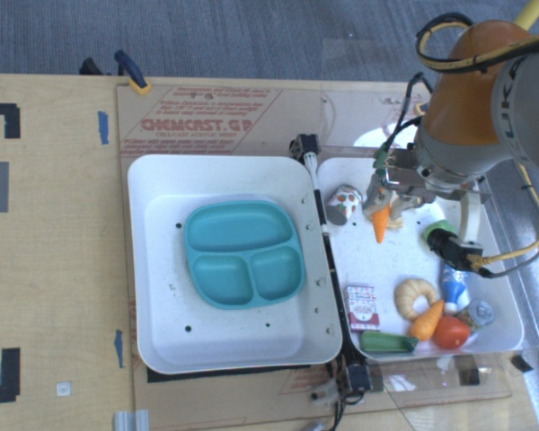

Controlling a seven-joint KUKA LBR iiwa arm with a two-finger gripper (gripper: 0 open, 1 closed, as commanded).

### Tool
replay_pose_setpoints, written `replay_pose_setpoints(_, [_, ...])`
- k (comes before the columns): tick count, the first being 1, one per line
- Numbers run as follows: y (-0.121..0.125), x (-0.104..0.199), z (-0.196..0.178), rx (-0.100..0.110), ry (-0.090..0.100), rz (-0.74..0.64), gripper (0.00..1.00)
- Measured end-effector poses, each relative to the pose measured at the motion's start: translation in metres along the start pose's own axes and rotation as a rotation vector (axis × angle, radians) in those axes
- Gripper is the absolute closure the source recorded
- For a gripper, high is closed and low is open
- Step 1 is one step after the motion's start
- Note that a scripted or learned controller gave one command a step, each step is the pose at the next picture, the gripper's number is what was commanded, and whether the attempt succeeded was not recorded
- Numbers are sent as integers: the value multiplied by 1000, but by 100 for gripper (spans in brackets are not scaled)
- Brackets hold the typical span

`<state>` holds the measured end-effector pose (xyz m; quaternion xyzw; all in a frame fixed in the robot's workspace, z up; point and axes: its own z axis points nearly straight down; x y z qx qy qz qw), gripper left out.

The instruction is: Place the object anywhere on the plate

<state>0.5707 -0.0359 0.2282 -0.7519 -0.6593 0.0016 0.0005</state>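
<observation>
The gripper hangs over the right bin, fingers closed on a small orange carrot that points down, lifted clear so it can travel left to the teal plate in the left bin, across the divider

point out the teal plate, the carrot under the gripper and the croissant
teal plate [238, 225]: camera view, left bin, on the floor of its large upper compartment.
carrot [379, 225]: camera view, right bin, on the orange body just below the gripper.
croissant [415, 293]: camera view, right bin, on the top of its curved tan crust.
</observation>
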Motion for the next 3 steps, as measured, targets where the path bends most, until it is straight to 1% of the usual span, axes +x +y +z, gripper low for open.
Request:
replay_pose_setpoints(1, [-62,48,34,10,2,289,100])
replay_pose_setpoints(2, [-65,158,-20,-1,6,283,100])
replay_pose_setpoints(3, [-65,154,-19,1,1,288,0])
